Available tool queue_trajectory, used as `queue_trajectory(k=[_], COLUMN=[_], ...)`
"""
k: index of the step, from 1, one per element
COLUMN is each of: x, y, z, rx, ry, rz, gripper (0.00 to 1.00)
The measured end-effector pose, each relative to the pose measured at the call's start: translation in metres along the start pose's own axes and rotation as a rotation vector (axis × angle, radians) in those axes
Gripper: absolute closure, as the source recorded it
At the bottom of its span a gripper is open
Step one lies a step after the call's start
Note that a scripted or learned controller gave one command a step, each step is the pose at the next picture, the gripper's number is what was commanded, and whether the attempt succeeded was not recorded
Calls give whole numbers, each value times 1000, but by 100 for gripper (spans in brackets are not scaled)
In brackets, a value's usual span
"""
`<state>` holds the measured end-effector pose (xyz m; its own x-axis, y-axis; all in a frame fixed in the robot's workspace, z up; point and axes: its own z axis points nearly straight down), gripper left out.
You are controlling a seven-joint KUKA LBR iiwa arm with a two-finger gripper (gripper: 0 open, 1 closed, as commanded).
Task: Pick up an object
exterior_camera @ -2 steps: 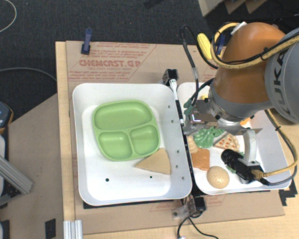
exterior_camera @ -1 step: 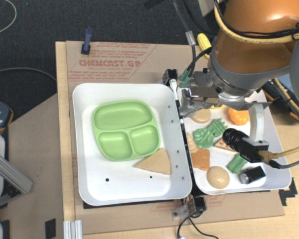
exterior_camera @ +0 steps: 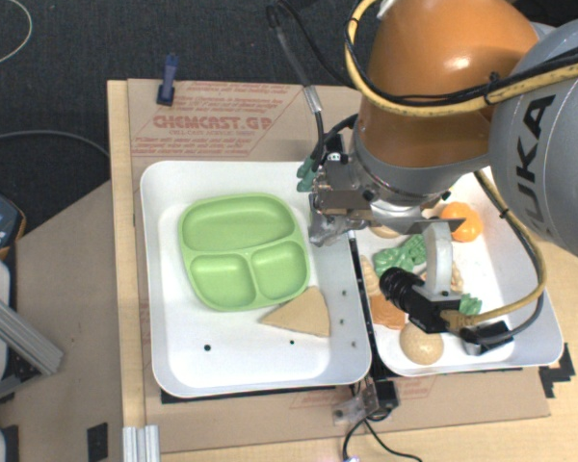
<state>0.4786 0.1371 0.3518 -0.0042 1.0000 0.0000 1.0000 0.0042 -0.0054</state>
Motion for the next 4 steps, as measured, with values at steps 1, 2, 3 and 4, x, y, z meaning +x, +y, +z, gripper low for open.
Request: queue_trajectory(k=[1, 2, 3, 4], x=[-56, -59, -3, -68], y=[0, 1, -1, 21], z=[81, -66, 7, 118], rx=[5, -23, 4, 7], ry=[-3, 3, -1, -5], rz=[11, 3, -1, 12], gripper=[100, 100, 100, 100])
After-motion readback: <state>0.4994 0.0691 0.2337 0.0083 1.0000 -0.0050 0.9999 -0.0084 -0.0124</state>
